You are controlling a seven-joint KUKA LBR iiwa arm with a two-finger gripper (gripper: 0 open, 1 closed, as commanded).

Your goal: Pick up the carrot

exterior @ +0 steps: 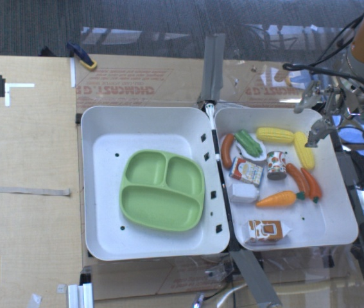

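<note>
The carrot (277,199) is orange with a small green top at its right end. It lies flat in the middle of the right bin (336,233), pointing left and right. My gripper (304,126) hangs over the bin's far right corner, above a yellow corn cob (304,150) and well up and right of the carrot. Its two fingers stand apart, open, with nothing between them.
Around the carrot lie red-orange peppers (305,179), a small can (276,164), a red-and-white packet (247,171), a white block (242,192) and a carton (265,231). A second corn cob (275,134), a green vegetable (249,143) and a sausage (226,150) lie farther back. The left bin (98,172) holds a green divided plate (163,191).
</note>
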